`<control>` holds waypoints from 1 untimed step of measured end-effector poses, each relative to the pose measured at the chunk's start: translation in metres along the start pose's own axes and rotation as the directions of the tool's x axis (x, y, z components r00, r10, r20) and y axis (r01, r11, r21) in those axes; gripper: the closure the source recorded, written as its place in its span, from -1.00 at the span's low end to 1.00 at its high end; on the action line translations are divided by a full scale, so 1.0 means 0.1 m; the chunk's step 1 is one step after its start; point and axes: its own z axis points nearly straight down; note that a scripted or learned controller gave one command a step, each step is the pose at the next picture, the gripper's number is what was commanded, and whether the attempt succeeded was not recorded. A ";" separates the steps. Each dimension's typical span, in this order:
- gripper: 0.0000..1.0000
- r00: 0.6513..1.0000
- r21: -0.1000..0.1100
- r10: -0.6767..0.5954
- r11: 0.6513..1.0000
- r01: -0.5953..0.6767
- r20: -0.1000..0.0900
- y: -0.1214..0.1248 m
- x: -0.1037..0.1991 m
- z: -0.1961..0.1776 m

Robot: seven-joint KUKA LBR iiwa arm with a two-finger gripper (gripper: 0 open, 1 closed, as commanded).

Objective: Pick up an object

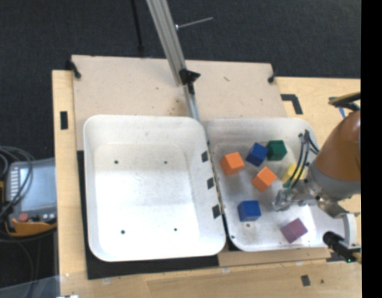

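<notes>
The right bin (240,135) holds several small blocks: an orange one (233,162), a blue one (257,153), a green one (276,149), a second orange one (264,178), a second blue one (248,210) and a purple one (294,230). A yellow block (292,171) lies partly hidden by the arm. My gripper (285,198) hangs low over the bin floor, between the second orange block, the second blue block and the purple block. It touches none of them that I can see, and nothing shows between its fingers.
The left bin (98,160) lies beside the right one. A slanted metal post (169,36) rises behind the bins. The arm's orange band (341,154) covers the right bin's right edge. A control pendant (26,197) sits off the bench at the left.
</notes>
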 end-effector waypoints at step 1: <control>1.00 1.000 0.005 -0.009 1.000 0.009 0.000 0.10 -0.08 -0.50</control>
